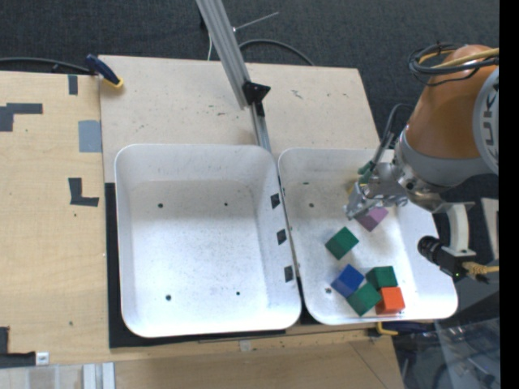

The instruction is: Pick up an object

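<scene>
My gripper (367,204) hangs over the upper middle of the right bin (312,177), reaching in from the right. Directly under its tip, partly covered by it, lies a small purple block (375,218). Below it in the same bin a green cube (342,242) sits alone. Toward the bin's front a cluster holds a blue cube (349,279), a green block (365,299), a dark green block (382,277) and an orange block (392,300).
The left bin (199,241) stands beside the right one, and their rims meet at the middle. A slanted metal bar (231,47) runs down from the top to that divider. The arm's orange and grey body (450,128) overhangs the right bin's right side.
</scene>
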### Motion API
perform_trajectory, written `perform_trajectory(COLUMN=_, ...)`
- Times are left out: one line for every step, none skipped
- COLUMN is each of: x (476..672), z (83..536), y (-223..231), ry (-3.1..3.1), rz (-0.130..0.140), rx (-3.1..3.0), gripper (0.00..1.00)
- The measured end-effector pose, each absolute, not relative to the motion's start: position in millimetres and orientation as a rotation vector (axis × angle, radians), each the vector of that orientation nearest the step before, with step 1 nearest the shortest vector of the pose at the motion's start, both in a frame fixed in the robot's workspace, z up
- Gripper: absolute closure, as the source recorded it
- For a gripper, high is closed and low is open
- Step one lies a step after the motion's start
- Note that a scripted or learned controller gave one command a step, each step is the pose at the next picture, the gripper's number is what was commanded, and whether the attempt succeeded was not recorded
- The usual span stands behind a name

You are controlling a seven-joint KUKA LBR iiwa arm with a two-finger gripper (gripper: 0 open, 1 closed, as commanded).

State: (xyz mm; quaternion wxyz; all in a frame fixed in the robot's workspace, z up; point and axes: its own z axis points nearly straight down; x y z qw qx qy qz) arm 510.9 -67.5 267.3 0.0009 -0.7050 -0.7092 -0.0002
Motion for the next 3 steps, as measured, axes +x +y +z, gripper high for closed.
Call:
perform_trajectory(x=523.5, z=269, y=-15, ry=-2.228, rz=0.0, rx=-2.213, gripper=1.0)
perform_trajectory(x=543.5, z=261, y=26, ry=-2.226, rz=0.002, rx=-2.215, gripper=1.0)
perform_trajectory(x=563.6, z=257, y=75, ry=-2.227, rz=0.0, rx=-2.214, gripper=1.0)
